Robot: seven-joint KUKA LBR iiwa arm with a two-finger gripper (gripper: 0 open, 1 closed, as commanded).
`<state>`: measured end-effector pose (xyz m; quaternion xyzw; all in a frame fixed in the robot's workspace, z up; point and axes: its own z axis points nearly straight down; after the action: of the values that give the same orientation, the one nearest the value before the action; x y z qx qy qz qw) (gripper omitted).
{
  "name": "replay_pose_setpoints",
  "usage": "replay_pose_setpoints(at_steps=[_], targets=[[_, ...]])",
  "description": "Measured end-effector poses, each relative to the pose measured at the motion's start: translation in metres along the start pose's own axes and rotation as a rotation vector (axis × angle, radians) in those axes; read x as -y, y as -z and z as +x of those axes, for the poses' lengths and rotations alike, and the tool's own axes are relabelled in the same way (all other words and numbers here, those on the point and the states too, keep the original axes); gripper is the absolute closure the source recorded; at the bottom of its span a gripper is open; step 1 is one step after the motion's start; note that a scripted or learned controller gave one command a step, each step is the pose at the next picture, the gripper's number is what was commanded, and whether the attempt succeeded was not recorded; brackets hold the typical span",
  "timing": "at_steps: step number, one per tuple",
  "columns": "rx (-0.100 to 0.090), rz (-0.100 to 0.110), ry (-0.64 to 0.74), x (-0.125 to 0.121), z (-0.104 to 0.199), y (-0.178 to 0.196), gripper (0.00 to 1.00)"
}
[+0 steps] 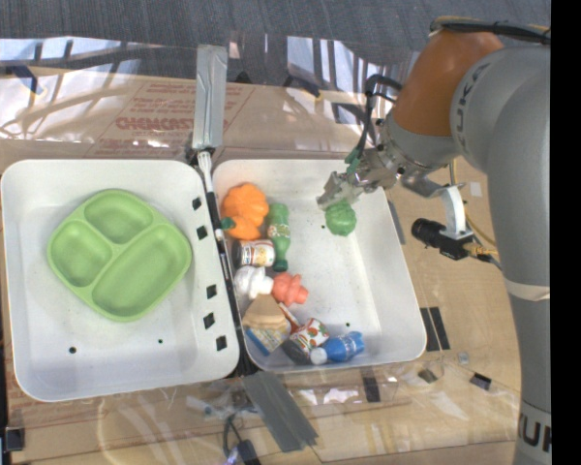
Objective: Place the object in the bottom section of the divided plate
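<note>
Gripper point(335, 198) is hanging over the upper right part of the right bin point(392, 298), reaching in from the right on the grey arm point(508, 114) with its orange band point(443, 85). Directly at its tip a small green object point(341, 218) is sitting, rounded and glossy (what kind of toy it is cannot be told at this size), and the grey fingertips are touching or overlapping its top edge; whether it is actually clamped between them or merely lying under them on the bin floor cannot be told, and neither can how wide the gripper is standing. Well apart from it, across the divider between the bins, the green divided plate point(121, 253) is lying in the left bin point(39, 356), slightly turned, with two smaller sections toward the top and left and one large section toward the lower right. Along the left wall of the right bin a row of other things is crowding together: an orange pumpkin point(245, 208) at the top, a green bottle point(279, 231) just beside it, a small labelled can point(257, 254) below, a white piece point(249, 282), a pinkish-red toy point(289, 289), a tan wedge point(262, 316), a red and white item point(310, 334) and a blue bottle point(341, 347) near the bottom wall. Brown cardboard point(107, 114) is lying behind both bins.
</note>
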<state>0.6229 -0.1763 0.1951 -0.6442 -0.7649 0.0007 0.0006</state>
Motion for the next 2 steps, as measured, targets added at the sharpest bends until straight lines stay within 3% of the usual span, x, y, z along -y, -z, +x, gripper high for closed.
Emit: replay_pose_setpoints(at_steps=[1, 2], targets=[[0.001, -0.001, 0.508, 0.009, 0.075, -0.062, 1.00], [0.000, -0.001, 0.593, 0.060, 0.182, -0.003, 1.00]])
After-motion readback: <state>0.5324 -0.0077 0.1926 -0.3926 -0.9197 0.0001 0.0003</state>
